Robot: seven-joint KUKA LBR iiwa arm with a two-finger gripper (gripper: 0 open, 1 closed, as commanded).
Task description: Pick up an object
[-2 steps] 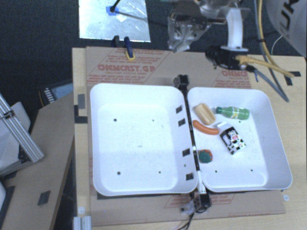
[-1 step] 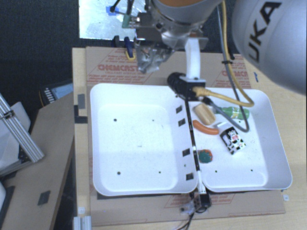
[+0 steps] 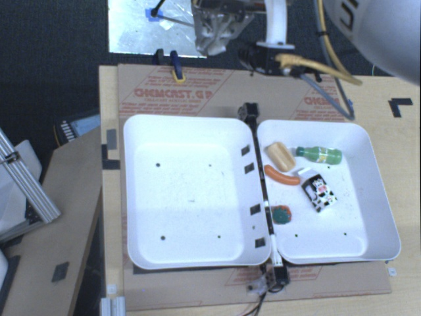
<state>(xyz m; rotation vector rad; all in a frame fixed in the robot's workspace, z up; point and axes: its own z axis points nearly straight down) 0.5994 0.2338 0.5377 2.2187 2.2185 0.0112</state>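
Note:
The right bin [image 3: 375,196] holds several small items. A tan bread roll [image 3: 281,155] lies near its back left corner, with a green bottle [image 3: 320,155] on its side just to the right. An orange sausage [image 3: 282,176] lies in front of the roll. A black-and-white carton [image 3: 319,193] rests near the middle, and a small green and red round piece [image 3: 281,214] sits by the left wall. My gripper [image 3: 212,41] hangs high beyond the back of the bins, above the cardboard's far edge and well away from every item.
The left bin [image 3: 191,189] sits beside the right one on a cardboard sheet [image 3: 171,92]. A blue and yellow clamp [image 3: 176,68] grips the sheet's back edge. Yellow cables [image 3: 316,68] trail from the arm at the back right. An aluminium frame [image 3: 26,183] stands at the left.

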